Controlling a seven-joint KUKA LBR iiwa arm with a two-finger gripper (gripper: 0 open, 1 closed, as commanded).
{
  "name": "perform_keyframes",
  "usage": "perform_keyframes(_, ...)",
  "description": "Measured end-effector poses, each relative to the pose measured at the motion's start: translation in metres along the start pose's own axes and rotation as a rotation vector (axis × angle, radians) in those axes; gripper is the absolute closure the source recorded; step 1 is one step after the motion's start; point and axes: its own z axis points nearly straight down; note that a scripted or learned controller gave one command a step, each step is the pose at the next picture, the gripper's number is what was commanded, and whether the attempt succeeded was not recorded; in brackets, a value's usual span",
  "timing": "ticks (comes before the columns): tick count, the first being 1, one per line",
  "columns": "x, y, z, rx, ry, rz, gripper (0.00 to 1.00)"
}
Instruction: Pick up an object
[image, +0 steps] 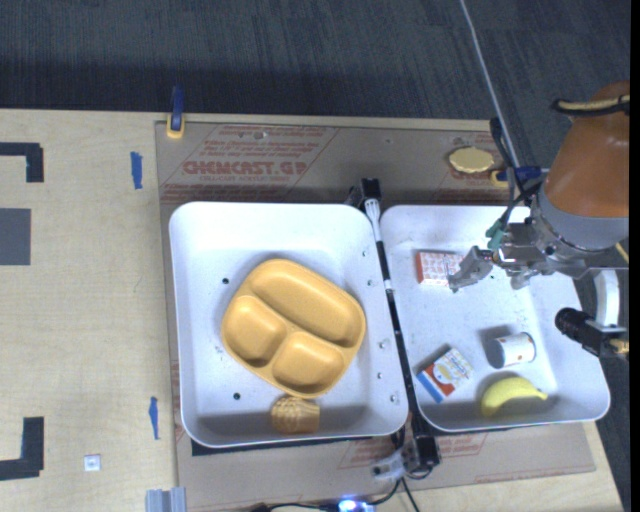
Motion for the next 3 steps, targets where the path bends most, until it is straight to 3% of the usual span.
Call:
perform_keyframes(1,-0.002,-0.034,0.135,-0.004,-0.001,0.001,0.00)
perform_keyframes(2,0.001,-0.064,0.135,-0.006,-0.001,0.001,0.00)
perform_keyframes(3,0.000,-0.062,0.125,-0.012,-0.003,0.002,1.00)
